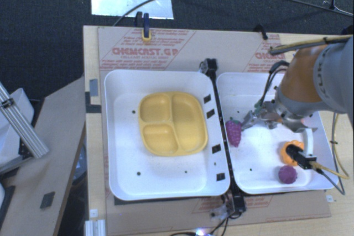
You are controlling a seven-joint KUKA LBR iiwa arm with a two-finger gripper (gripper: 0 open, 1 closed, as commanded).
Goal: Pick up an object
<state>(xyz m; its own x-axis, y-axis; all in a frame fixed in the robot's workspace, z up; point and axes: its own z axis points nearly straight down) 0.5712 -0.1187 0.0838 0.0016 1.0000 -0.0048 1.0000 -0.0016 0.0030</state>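
A purple ball (287, 174) lay nearest in the right bin (251, 182), an orange piece (289, 150) just beyond. Farther, by that bin's left wall, the gripper (241, 122) stood spread above purple grapes (234, 133), grasping nothing.

Two white bins (166, 188), one yellow tray (171, 123), two purple items (233, 133), one orange item (289, 152).

Arm (323, 72) reaching leftward, wrist angled down
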